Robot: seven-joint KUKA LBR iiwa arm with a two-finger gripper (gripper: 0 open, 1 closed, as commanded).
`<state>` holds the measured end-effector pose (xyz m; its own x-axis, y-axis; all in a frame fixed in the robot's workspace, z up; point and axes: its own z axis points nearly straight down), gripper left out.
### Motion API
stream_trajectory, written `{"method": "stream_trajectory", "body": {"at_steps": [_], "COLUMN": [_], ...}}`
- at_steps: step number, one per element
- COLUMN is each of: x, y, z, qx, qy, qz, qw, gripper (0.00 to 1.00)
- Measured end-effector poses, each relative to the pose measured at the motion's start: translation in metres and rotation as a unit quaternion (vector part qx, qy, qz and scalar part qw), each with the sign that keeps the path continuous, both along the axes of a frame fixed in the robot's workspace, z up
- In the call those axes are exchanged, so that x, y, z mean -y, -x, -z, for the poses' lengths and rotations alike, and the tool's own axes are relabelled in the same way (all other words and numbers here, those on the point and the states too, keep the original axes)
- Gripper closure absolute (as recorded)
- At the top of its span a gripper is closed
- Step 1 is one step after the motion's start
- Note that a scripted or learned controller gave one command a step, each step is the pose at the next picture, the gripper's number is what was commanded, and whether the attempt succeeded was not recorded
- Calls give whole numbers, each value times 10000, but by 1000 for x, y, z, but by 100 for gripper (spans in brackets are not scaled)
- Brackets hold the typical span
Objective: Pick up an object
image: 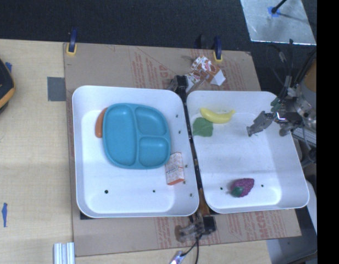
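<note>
In the camera view the gripper [261,122] hangs over the upper right part of the right bin [268,164], with nothing between its fingers; how wide they stand I cannot tell. A yellow banana [217,115] lies to its left, apart from it, with a green leaf-shaped piece [203,127] just beyond. Purple grapes [242,187] sit below the gripper, well apart. Far to its left, the left bin [87,169] bears a blue divided plate [136,136].

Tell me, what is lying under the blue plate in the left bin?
An orange thing sticks out from under the blue plate's left edge. The plate covers the rest, so its full shape is hidden.
</note>
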<state>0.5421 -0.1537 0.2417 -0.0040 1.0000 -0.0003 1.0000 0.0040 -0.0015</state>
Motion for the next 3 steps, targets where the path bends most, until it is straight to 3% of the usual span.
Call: {"method": "stream_trajectory", "body": {"at_steps": [1,2,3], "x": [-20,-35,13], "y": [67,67,28], "z": [62,123,2], "qx": [-16,-15,-2], "qy": [-2,-1,4], "qz": [-7,-8,-3], "qw": [10000,10000,10000], "gripper": [0,0,0]}}
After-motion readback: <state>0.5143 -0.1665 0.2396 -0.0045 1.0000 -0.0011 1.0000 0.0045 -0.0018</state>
